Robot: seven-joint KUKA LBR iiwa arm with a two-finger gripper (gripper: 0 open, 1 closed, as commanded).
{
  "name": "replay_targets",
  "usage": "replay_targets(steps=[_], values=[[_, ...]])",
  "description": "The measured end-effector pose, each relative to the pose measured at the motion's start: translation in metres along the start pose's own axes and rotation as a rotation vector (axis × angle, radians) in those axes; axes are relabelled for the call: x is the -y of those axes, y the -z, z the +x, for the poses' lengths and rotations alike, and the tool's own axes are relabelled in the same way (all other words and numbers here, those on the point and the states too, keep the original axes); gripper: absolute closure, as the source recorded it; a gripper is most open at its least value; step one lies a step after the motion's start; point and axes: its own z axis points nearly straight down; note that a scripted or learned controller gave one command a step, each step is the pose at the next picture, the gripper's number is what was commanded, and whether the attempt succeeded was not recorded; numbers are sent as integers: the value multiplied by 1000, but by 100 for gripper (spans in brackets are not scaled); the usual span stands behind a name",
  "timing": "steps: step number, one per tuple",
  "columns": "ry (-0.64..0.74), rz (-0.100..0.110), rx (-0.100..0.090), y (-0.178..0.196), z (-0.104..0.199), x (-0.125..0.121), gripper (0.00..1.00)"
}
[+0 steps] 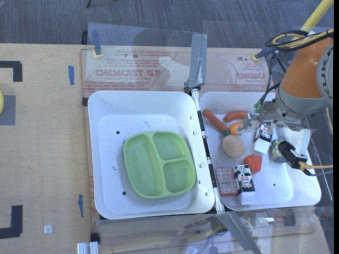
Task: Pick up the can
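Observation:
The can (276, 150), small with a greenish-silver side, lies in the right bin (296, 194) near its right wall. My gripper (262, 135) hangs low over the bin, just left of the can and close against it. The wrist and its fittings cover part of the can. I cannot make out whether anything is held.
The right bin also holds a long carrot (214, 120), a shorter orange piece (236, 115), a beige ball (233, 145), a red item (254, 163), a cow-patterned carton (244, 179) and a red-and-white packet (226, 180). A green divided plate (160, 164) lies in the left bin (106, 115).

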Motion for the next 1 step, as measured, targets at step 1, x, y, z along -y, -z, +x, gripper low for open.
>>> replay_targets(steps=[1], values=[[-174,1,0,69,10,-1,0]])
